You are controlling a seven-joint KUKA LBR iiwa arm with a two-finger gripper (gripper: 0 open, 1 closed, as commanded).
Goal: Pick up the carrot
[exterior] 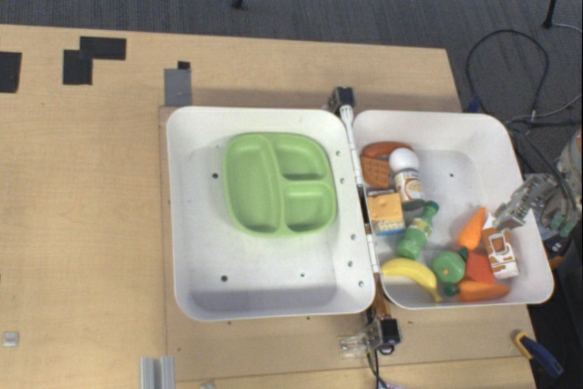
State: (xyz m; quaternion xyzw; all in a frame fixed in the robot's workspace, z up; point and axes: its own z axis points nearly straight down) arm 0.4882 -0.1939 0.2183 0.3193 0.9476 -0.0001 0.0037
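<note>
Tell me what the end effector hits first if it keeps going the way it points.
Probably the small carton just ahead of the end effector, with the carrot beside it; depth is unclear.

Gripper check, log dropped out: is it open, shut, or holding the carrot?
Gripper: open or shut cannot be told; it sits beside the carrot, nothing visibly held.

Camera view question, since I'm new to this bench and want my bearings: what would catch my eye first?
First, the green divided plate, alone in the left bin. Next, the bright clutter in the right bin: a yellow banana at its front left, a green bottle above it, and the orange carrot standing tilted towards the right. The pincer hovers at that bin's right rim, just right of the carrot.
</note>
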